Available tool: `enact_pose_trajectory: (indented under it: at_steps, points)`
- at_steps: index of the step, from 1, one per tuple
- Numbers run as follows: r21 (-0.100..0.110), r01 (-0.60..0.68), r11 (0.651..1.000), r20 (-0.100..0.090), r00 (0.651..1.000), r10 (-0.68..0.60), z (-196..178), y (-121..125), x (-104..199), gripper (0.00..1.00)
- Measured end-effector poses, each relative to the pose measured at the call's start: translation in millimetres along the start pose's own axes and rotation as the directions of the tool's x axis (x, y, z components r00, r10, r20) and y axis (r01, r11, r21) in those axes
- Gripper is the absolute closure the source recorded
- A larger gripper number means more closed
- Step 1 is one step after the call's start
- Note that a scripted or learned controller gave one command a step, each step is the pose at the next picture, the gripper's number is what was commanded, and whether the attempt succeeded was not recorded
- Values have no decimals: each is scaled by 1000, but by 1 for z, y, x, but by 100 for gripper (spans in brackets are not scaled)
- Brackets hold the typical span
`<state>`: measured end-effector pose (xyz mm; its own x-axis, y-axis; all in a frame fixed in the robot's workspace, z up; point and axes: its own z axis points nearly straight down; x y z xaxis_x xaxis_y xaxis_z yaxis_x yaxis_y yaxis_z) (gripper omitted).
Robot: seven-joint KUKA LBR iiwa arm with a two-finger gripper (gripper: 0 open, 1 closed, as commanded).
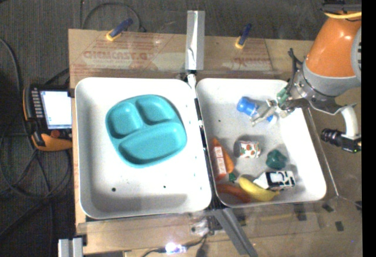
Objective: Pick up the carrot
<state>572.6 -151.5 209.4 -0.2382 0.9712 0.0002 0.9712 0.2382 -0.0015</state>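
Nearest the lower edge of the frame, a metal bench bracket [232, 232] juts out under the seam between the two bins.

Far left, mid-frame: a handheld control pendant with orange casing and a lit screen [50, 115] lies off the bench. Just right of it, the left shallow white plastic bin [94, 191] holds a turquoise three-compartment plastic tray [147, 129], set slightly askew in the bin's upper middle.

Upper frame: a brown cardboard sheet [147, 53] lies behind the bins, pinned by two blue-and-yellow clamps [119, 28], one at upper left, one at upper centre-right.

The right shallow white plastic bin [314, 144] holds the loose items. Along its left wall stands a red-orange carton-like piece [220, 159]. The carrot, an orange tapered toy with a green tip [235, 191], lies at the bin's lower left corner, touching a yellow plastic banana [257, 188]. Above the banana sits a small white cup with red and green print [247, 149]. Right of that, a dark green rounded lump [277, 159], and below it a small black-and-white block [281, 179] beside the banana's end. A blue cylindrical object [247, 105] lies in the bin's upper middle.

The two-finger gripper [271, 110] sits just right of the blue object, well apart from the carrot; fingers spread, nothing between them. Grey arm with orange band [332, 47] enters from upper right.
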Motion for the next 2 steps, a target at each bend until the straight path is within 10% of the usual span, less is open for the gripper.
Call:
enact_pose_trajectory:
  at_steps: [1, 2]
  points:
    - [3, -342, 940, -2, 940, 342, 89, -26, 50, 0]
    - [-18, -310, 950, 0, 951, 310, 118, -55, 48, 0]
